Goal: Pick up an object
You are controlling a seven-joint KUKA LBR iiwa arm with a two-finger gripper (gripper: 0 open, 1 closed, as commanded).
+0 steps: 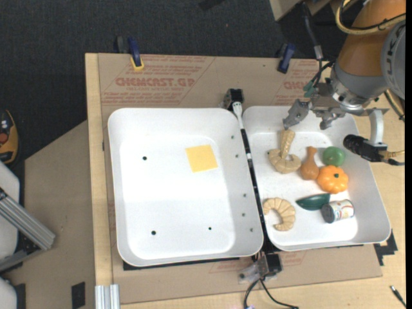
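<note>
The right bin (367, 227) holds several small items. A tan mushroom-shaped piece (284, 154) stands near its upper left, with a brown gourd (310, 165), a green ball (333, 155) and an orange pumpkin (332, 179) to its right. Lower down lie a croissant (280, 212), a dark green pepper (313, 201) and a small can (339, 211). My gripper (311, 117) hangs over the bin's far edge, just above and right of the tan piece's top. It is open, with nothing between its fingers (294, 115).
The left bin (129, 237) holds a flat yellow square (202, 158). A black clamp (233, 98) sits at the far end of the seam between the bins. A black cable end (362, 147) hangs beside the right bin's right rim.
</note>
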